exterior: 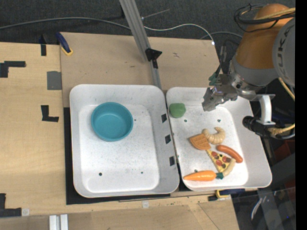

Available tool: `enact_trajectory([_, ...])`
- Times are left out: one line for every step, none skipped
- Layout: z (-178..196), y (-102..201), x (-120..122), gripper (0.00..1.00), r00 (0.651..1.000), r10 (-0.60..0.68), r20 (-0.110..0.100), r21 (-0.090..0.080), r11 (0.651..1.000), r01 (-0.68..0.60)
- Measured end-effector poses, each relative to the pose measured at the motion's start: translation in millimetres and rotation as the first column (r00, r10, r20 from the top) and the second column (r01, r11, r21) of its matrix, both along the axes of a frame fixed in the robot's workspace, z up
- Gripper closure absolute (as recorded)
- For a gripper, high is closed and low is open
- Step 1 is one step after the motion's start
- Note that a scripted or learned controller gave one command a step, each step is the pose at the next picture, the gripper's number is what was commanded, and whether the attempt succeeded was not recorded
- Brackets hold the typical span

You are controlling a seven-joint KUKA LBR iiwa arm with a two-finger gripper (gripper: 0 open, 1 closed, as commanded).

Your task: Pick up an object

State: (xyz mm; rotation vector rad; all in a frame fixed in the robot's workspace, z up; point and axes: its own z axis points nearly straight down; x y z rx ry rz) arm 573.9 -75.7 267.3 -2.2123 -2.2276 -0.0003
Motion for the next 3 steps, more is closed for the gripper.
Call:
enact_trajectory([0.5,54.4,-9.7,1.0,1.0,0.0,-0.001,0.0,1.0,0.0])
enact_trajectory([-10.2,97.2,-13.5,1.0,1.0,-0.001,-0.002,-0.001,1.0,0.001])
enact_trajectory([-16.4,161.1,-14.8,1.0,1.0,0.001,-0.001,0.0,1.0,-0.001])
